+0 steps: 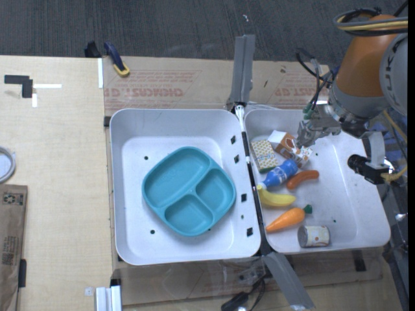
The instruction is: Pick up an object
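The right bin [353, 229] holds a cluster of small items: a checkered packet [262, 154], a brown and white snack pack [283, 144], a blue bottle [281, 174], an orange-red sausage shape [303, 178], a yellow banana [275, 198], a toy carrot [286, 219] and a small grey can [314, 236]. My gripper [305, 145] reaches down at the bin's back, just right of the snack pack and above the blue bottle. I see nothing held between its fingers.
The left bin [130, 173] holds a teal divided plate [189, 190]. A metal divider post [243, 70] rises between the bins at the back. Cardboard covers the bench behind, with a blue and yellow clamp [117, 60] at the back left.
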`<state>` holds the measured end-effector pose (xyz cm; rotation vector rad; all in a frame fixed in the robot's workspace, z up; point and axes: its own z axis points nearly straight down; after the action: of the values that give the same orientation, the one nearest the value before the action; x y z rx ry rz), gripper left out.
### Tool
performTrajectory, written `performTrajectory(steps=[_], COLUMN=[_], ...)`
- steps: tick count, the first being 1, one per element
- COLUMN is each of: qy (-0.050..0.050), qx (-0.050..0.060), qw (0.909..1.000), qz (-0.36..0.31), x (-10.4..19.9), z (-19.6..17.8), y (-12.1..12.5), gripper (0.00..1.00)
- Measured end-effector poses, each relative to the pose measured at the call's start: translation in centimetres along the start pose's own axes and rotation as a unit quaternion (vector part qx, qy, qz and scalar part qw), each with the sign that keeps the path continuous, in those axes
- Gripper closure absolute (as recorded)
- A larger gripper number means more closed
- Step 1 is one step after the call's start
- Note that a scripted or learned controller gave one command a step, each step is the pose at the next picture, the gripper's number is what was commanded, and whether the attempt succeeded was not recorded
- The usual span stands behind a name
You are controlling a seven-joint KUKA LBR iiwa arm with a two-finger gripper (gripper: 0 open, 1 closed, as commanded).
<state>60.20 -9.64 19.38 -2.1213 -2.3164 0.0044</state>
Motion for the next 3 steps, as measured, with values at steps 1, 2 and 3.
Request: performTrajectory(steps=[1,2,3], qy=[0.000,0.000,0.000], qx=[0.000,0.001,0.002], qw=[1.0000,0.9918,0.9919], qz=[-0.001,0.128,0.127], x=[0.0,-0.8,-0.9], z=[0.0,10.3,9.4], y=[0.0,-2.4,-2.5], gripper=[0.00,0.00,1.00])
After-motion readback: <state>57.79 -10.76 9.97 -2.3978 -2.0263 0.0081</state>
